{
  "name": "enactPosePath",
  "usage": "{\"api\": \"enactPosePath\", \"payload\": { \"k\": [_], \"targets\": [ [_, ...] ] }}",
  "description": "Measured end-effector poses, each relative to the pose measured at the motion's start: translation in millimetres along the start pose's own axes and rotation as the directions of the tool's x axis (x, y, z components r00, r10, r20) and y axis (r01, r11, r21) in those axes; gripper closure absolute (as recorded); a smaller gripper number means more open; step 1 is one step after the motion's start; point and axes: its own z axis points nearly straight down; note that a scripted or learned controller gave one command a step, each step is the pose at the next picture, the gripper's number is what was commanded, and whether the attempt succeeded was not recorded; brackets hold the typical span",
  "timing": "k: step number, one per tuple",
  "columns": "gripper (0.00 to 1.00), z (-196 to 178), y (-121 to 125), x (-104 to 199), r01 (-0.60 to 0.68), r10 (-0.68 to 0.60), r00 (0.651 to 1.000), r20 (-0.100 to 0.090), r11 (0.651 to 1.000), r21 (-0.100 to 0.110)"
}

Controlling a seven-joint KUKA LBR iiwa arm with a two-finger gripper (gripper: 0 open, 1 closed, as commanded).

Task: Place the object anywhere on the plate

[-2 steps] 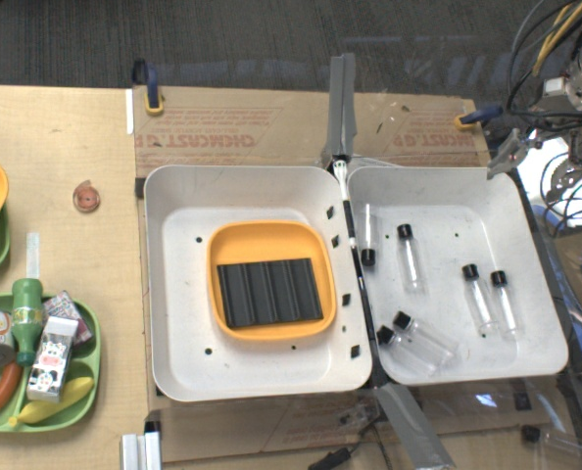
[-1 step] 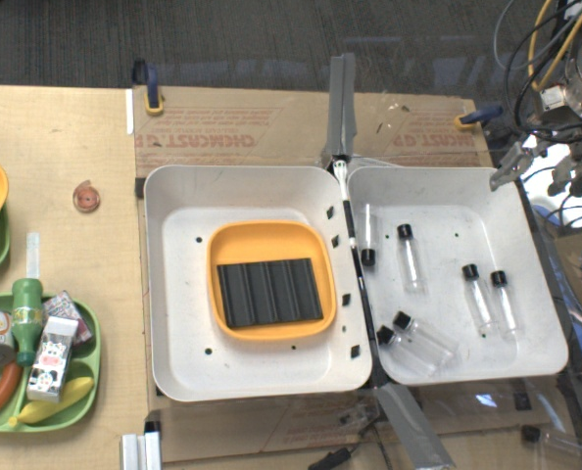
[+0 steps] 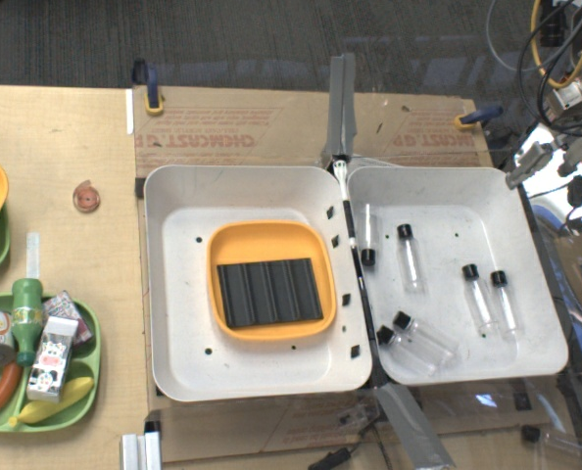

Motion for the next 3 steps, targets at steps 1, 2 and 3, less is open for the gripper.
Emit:
{"api": "enactPosePath", "payload": {
  "k": [1,2,3],
  "targets": [
    [0.00,8.0,-2.4,-10.4,0.269,-0.269,0.963,0.002,0.963,-0.002],
    [0.00,42.4,-8.1,-39.5,0.625,-0.625,0.781,0.004,0.781,-0.004],
    [0.00,7.9,18.2,-8.1,0.690,-0.690,0.724,0.002,0.724,-0.002]
  ]
}}
